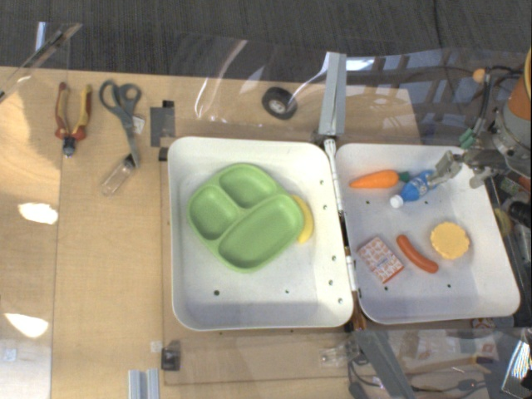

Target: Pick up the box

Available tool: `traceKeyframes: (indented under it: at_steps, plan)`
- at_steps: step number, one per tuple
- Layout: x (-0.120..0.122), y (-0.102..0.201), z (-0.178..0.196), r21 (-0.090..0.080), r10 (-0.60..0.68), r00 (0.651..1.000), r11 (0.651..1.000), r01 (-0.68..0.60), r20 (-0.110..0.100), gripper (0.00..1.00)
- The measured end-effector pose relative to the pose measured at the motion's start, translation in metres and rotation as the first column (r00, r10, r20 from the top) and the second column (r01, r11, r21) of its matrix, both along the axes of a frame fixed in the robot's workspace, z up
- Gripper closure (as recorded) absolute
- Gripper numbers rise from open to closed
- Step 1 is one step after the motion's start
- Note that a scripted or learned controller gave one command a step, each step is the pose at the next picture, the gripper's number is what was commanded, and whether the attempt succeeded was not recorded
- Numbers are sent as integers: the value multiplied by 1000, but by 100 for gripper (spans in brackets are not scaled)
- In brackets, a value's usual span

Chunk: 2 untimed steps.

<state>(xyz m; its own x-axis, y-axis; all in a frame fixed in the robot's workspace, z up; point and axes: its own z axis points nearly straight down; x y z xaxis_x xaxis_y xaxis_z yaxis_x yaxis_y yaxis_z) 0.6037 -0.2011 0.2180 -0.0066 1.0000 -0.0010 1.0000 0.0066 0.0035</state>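
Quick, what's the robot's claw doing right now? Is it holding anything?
Gripper: it sits over the right bin's top right corner, beside the blue bottle. Open or closed cannot be told, and nothing can be seen in its grasp.

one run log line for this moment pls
task: pick up box | box: right bin, front-left, beside sausage, not held | hand: at bin's back-right edge, away from box

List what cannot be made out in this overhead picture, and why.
- End effector: too small and cluttered to tell open or shut; the arm is cut off by the right edge.
- Yellow item: mostly hidden under the green tray.
- Box: print too small to read.
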Motion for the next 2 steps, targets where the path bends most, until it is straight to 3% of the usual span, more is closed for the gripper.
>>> traceKeyframes:
  at_steps: [1,2]
  plan:
    - [-63,80,-10,1,-48,999,999,48,2,0]
    - [-78,114,-122,1,8,1000,1000,-8,4,0]
